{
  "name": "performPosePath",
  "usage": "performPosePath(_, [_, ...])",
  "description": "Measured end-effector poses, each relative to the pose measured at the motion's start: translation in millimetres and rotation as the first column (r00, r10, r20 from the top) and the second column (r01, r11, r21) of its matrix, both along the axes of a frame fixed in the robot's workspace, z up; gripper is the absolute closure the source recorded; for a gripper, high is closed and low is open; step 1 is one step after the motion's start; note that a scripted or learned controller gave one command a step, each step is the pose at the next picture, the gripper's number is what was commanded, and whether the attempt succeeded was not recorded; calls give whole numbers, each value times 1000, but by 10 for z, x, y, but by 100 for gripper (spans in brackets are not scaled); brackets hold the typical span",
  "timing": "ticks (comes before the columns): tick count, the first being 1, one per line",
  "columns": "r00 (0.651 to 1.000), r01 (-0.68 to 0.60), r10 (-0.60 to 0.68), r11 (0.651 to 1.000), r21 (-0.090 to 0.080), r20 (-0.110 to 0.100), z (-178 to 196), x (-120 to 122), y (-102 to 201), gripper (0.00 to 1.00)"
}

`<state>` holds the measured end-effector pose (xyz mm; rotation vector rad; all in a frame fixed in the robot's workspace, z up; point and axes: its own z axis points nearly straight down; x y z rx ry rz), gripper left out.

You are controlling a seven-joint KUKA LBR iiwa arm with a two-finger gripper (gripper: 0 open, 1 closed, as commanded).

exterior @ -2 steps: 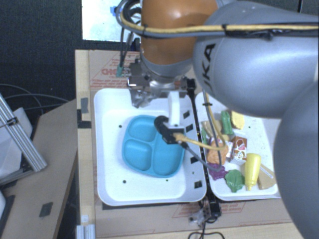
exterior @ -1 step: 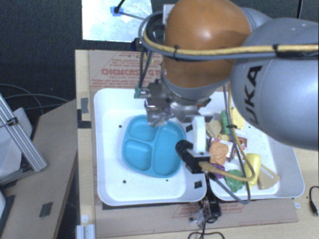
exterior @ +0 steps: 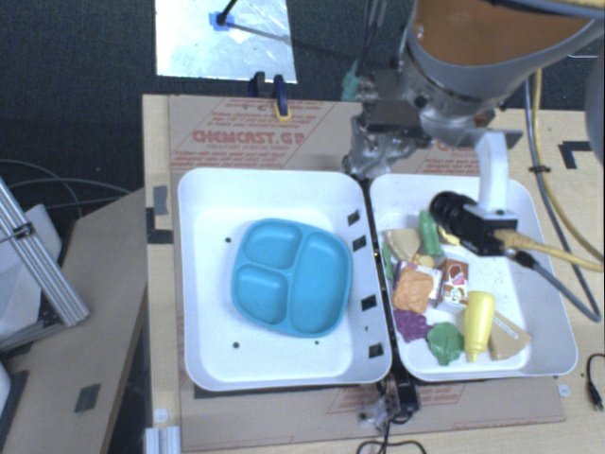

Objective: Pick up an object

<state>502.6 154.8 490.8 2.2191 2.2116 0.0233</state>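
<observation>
The right bin [exterior: 548, 301] holds a pile of toy food. In it are a yellow bottle [exterior: 479, 322], a green leafy piece [exterior: 444, 341], a purple piece [exterior: 409, 324], an orange-brown piece [exterior: 413, 289], a small red and white box [exterior: 455, 285], a green pickle [exterior: 430, 233] and a tan slice [exterior: 402, 245]. My gripper [exterior: 371, 159] hangs over the back rim where the two bins meet, above and behind the pile. I see nothing in it.
A blue divided plate [exterior: 290, 275] lies in the left bin [exterior: 203, 253]. A black camera on a white bracket [exterior: 468, 220] juts over the back of the right bin. A beige wedge [exterior: 509, 339] lies at that bin's front right. Cables run at the right.
</observation>
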Motion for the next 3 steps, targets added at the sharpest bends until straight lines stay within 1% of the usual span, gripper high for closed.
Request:
performPosePath(1, [1000, -10, 10, 1000, -3, -12, 40, -9, 37, 100])
performPosePath(2, [1000, 3, -3, 1000, -9, -31, -1902, -105, -873, 100])
performPosePath(3, [1000, -8, 8, 1000, -2, -6, -1031, -153, -798, 100])
